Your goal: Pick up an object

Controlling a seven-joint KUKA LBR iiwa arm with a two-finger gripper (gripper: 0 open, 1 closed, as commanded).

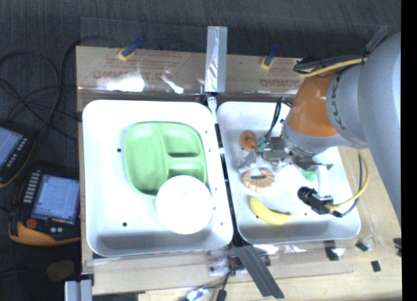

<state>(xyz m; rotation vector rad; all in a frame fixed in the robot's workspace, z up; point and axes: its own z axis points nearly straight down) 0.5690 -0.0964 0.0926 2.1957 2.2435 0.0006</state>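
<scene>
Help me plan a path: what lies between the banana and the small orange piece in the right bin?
In the camera view, a brown ring-shaped pastry lies between the banana and the orange piece.

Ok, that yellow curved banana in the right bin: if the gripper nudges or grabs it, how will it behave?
The yellow curved banana lies flat on its side in the right white bin, so it would probably slide or pivot rather than roll. Its smooth, glossy skin may slip between fingers. It looks like a light, stiff toy, though that is uncertain.

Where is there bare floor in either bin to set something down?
Left bin: the near-left corner, left of the white plate and below the green tray. Right bin: crowded around the donut, banana and arm.
</scene>
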